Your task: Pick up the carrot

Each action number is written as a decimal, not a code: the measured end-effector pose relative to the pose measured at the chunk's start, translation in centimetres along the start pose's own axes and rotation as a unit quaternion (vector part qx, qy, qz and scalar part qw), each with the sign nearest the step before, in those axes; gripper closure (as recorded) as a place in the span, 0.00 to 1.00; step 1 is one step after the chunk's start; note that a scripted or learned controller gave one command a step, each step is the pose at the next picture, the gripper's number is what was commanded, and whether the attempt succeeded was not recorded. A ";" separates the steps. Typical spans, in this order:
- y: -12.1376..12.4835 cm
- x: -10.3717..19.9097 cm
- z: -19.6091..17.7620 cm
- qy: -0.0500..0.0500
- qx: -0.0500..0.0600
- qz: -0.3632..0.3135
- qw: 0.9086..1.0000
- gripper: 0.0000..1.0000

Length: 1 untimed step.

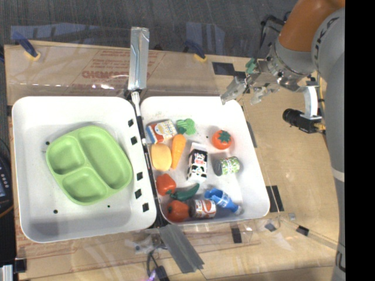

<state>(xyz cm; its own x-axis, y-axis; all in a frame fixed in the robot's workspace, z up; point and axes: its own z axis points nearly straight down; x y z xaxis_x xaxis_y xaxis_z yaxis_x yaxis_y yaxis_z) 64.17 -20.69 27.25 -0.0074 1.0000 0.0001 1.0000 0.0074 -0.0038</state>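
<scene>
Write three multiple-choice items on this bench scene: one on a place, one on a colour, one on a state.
1. Where does the carrot lie?
A. right bin
B. left bin
C. on the bench

2. What colour is the divided tray?
A. white
B. green
C. orange

3. Where is the gripper?
A. clamped on the carrot
B. over the green tray
C. above the right bin's far right corner, away from the carrot

Key: 1 A, it lies among the toy food there; 2 B, plainly green; 3 C, it hangs near that corner.

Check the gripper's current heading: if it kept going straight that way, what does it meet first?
Likely the right bin, at its upper right rim. The gripper points down-left just above that corner. The tomato lies further along; depth is unclear.
</scene>
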 end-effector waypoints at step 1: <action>1.5 -0.3 4.1 0.001 0.001 0.100 0.995 0.00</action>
<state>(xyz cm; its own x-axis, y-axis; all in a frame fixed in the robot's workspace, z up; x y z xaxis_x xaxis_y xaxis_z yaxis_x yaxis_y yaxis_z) 65.64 -21.01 23.15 0.1915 0.9815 0.0005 0.9815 -0.1915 -0.0062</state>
